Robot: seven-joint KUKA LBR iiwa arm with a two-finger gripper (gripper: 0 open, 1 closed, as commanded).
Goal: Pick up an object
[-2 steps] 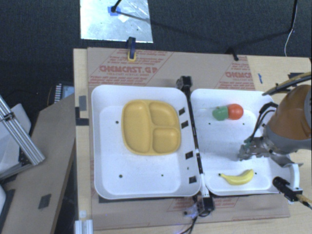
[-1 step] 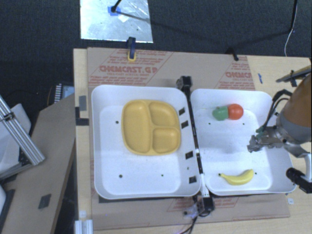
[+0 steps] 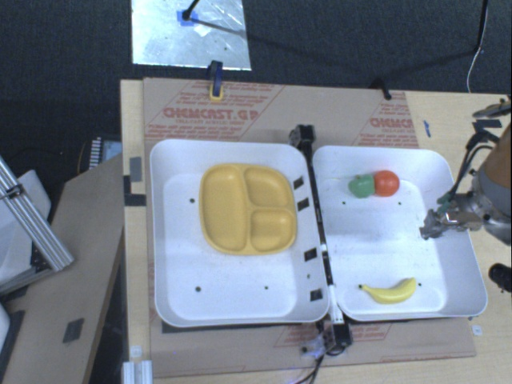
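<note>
The grey gripper (image 3: 432,224) hovers at the right bin's (image 3: 460,294) right edge; whether its fingers are released cannot be told. Nothing lifted yet: yellow plastic banana (image 3: 390,290) lies near, green-and-orange round toys (image 3: 374,184) far.

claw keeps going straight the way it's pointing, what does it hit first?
The claw points left and down over the right bin. Likely first contact is the bare bin floor. The banana and the two small fruits lie off that line, though depth is unclear.
</note>
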